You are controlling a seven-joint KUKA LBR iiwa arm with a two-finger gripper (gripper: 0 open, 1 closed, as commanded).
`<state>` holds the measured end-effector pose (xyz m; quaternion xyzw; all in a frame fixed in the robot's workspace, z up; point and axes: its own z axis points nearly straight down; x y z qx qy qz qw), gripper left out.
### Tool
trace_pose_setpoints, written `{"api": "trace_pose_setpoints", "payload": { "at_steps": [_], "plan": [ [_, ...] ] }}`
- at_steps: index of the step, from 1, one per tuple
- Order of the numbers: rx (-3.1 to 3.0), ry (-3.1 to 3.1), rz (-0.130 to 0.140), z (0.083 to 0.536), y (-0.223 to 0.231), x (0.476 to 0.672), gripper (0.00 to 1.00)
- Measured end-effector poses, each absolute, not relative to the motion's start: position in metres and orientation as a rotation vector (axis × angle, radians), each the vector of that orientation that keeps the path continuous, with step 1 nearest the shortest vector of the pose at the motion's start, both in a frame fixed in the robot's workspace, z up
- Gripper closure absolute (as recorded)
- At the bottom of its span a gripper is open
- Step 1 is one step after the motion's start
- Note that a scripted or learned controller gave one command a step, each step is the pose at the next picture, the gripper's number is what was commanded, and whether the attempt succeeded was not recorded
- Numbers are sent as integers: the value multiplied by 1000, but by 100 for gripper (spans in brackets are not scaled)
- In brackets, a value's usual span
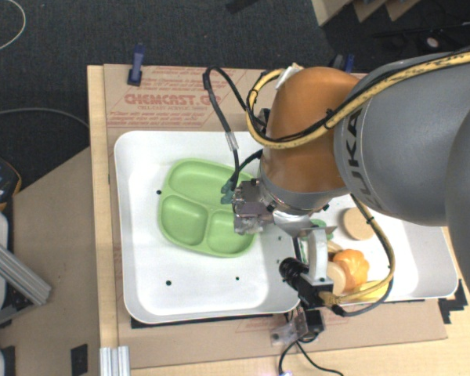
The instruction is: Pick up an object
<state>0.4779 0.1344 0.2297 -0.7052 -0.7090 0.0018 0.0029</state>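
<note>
**Robot arm hangs over green plate where two bins meet**

Camera view, looking down on the bench at a slant: the grey KUKA arm (407, 116), its orange band (305, 124) bulging at centre frame, reaches in from the right and covers much of the right bin (427, 280). Below the band, the gripper (248, 210) shows as a block of bare metal over the right edge of a green divided plate (192, 210), close to where the two bins meet. Whether the gripper is spread, pressed together or pinching anything cannot be told, as the arm's bulk and the camera's slant hide its tip.

The plate has three compartments and lies flat in the left bin (141, 280), towards that bin's right side. Bare white floor shows to its left and in front of it.

In the right bin, a round tan disc (355, 225) lies beside the arm. Near it, closer to the front wall, sits a rounded orange-and-tan object (351, 269); what it is cannot be made out. Both lie apart from the gripper.

The bins rest on a brown board (172, 92) printed with red letters, with a blue clamp (135, 63) at its far-left corner. Dark carpet (63, 45) surrounds the bench.
</note>
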Motion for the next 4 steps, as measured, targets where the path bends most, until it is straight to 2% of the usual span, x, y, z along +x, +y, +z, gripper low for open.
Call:
{"api": "trace_pose_setpoints", "payload": {
  "at_steps": [1,2,3,4],
  "plan": [
    [-2221,-2219,1,242,131,479,100],
    [-2226,-2227,-19,356,117,481,100],
    [-2222,-2214,12,287,99,478,100],
    [-2226,-2232,-31,502,110,481,100]
  ]
}}
